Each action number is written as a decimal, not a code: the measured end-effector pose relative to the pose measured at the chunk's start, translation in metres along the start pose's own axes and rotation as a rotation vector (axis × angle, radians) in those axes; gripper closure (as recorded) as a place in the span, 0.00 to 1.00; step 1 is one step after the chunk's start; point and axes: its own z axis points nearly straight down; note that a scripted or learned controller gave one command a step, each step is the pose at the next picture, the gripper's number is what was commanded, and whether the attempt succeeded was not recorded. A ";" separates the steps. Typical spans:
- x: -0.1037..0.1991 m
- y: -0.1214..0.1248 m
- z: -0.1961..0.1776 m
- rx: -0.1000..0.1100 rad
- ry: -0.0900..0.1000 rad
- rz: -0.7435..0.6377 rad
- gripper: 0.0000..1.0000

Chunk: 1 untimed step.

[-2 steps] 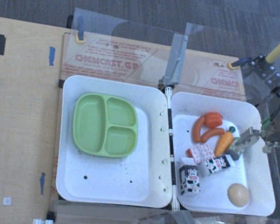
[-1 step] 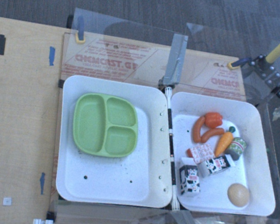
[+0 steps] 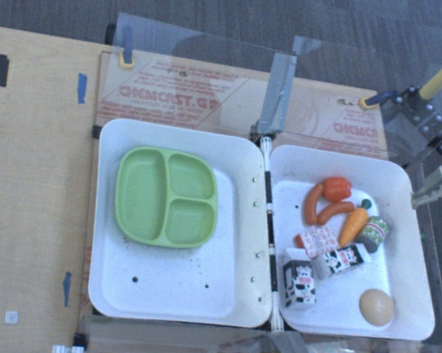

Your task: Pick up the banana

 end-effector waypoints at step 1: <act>-0.057 0.024 -0.068 -0.008 -0.007 -0.387 0.00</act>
